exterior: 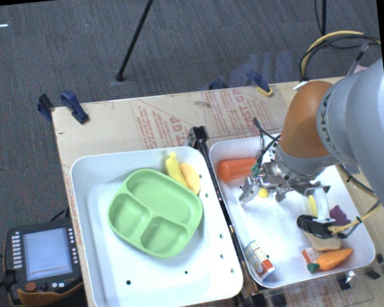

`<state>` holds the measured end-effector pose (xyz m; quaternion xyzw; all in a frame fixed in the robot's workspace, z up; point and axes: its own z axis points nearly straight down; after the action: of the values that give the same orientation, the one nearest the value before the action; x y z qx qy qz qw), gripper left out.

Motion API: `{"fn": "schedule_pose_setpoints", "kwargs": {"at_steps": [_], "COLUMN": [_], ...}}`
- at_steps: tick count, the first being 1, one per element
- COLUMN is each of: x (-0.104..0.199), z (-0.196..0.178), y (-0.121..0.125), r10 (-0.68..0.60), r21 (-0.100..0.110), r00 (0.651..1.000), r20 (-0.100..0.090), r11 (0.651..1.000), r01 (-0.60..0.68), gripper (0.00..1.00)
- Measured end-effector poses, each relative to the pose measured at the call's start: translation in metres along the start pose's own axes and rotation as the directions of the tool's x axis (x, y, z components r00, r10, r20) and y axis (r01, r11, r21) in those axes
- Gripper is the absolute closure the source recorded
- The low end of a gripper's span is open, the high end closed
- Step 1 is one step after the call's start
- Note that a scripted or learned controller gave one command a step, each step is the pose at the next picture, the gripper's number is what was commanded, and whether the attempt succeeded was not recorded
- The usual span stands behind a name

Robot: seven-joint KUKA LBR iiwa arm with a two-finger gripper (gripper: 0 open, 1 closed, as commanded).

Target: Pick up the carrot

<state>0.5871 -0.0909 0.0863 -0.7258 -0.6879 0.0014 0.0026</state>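
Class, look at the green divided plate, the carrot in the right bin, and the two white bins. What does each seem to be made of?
Green plate: likely moulded plastic, matte, one even colour with soft rounded dividers.
Carrot: probably a plastic toy, uniformly orange and smooth with a green stub end.
White bins: apparently thin plastic or enamelled sheet, slightly glossy with rounded rims; the picture cannot settle which.

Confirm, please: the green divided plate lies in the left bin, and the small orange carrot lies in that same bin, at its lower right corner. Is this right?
Not quite. The green divided plate does lie in the left white bin, but the small orange carrot lies in the right white bin, at its lower right corner, as the camera view shows.
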Motion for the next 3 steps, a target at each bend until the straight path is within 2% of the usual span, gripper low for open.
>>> {"fn": "schedule_pose_setpoints", "kwargs": {"at_steps": [1,2,3], "x": [0.012,0.004,-0.058], "z": [-0.056,-0.001,-0.002], "y": [0.052,0.028,0.061], "r10": [-0.007,-0.140,0.047], "r21": [-0.011,-0.004,-0.005], "r00": [1.000,0.990,0.999], "r20": [0.002,0.001,-0.003], "r11": [1.000,0.990,0.999], "r01": [0.007,0.140,-0.047], "gripper": [0.00,0.00,0.00]}}
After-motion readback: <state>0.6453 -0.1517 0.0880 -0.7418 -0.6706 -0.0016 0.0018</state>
